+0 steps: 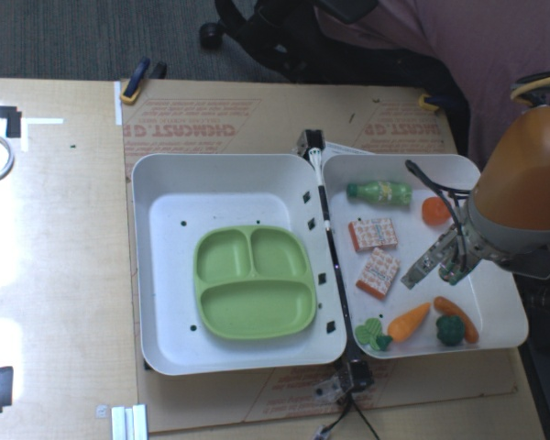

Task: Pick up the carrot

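Observation:
The carrot (pixel 409 322) is orange with a green leafy top and lies near the front edge of the right bin (pixel 500 287), pointing back and to the right. My gripper (pixel 433 275) hangs just above and behind it, over the bin's middle right. Its fingers stand apart, open, and nothing sits between them. The grey arm with its orange band (pixel 530 177) covers the bin's right rim.
Around the gripper lie two red-and-white boxes (pixel 374 234), a green bottle (pixel 379 192), an orange round fruit (pixel 434 211) and, front right, a dark green piece (pixel 450 329) against another orange piece. The left bin (pixel 156 273) holds a green divided plate (pixel 254 281).

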